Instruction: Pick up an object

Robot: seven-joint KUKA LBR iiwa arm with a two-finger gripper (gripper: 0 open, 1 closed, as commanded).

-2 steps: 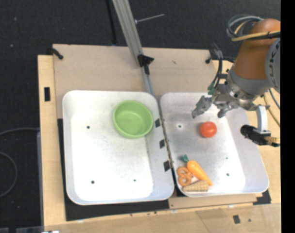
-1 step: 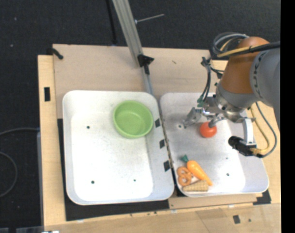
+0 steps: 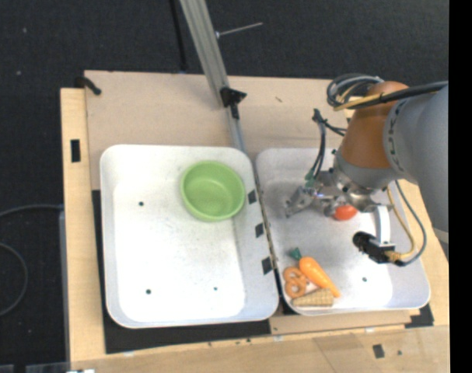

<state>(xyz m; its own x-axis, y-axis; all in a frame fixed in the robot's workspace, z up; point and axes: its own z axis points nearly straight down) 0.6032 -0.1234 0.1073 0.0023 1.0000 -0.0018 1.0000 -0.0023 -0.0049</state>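
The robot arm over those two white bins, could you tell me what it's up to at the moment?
The arm reaches in over the right bin, with its gripper low near that bin's upper middle. A small red object sits just beside the gripper; whether it is gripped can't be told. A carrot, a pretzel and a corn cob lie at the bin's front edge. A green bowl sits in the left bin.

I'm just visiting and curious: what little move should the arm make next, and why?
Probably lift slightly to test the grasp: the gripper sits low in the right white bin against a small red-orange round object. Whether it holds it is unclear.
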